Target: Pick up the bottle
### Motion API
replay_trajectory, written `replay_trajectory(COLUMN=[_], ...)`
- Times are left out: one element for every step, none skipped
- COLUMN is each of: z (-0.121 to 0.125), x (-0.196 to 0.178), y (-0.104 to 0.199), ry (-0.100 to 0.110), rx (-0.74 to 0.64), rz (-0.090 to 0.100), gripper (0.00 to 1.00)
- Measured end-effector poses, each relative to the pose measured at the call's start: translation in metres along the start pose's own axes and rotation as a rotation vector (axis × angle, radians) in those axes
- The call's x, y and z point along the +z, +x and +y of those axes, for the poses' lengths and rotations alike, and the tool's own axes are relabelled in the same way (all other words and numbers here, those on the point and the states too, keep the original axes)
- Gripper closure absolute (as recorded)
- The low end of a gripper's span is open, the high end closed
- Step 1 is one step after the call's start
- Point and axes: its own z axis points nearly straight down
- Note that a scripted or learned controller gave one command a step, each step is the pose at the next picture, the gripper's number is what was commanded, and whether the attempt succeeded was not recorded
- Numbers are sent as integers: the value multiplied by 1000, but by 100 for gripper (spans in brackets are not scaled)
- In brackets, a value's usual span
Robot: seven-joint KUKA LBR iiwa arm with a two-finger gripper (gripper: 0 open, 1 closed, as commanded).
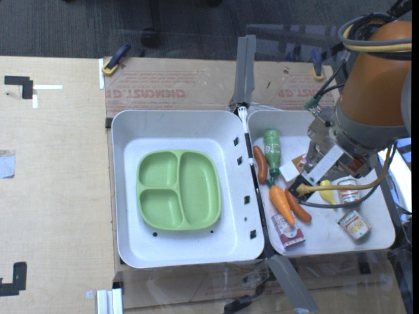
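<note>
**Green bottle lies free among the clutter, gripper off to its right**

From the overhead camera we see 2 shallow white bins. The left white bin (124, 195) holds a light green plastic plate with 3 compartments (178, 190). In the right white bin (386, 237), the small green plastic bottle with a white label (272, 150) lies on its side near the bin's left wall, cap end toward the far edge. A red-orange sausage-shaped toy (261, 163) lies just beside it on the left, and 2 orange toy carrots (288, 205) sit nearer the front.

The arm's gripper (300, 187) hovers low over the carrots, apart from the bottle. We cannot tell how its claw is set, and nothing shows between its tips.

We judge the bottle light, stiff and smooth, so it may roll or slip. The best hold looks to be across the labelled middle of the body, squeezing its narrow width, clear of the sausage.
</note>
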Motion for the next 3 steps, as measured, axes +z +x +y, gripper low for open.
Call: replay_trajectory(z=[-47,-108,-162], x=[62,149,57], y=[38,87,134], ry=[1,1,-1], rx=[486,439,192], rz=[-1,-2,-1], gripper=[100,100,100])
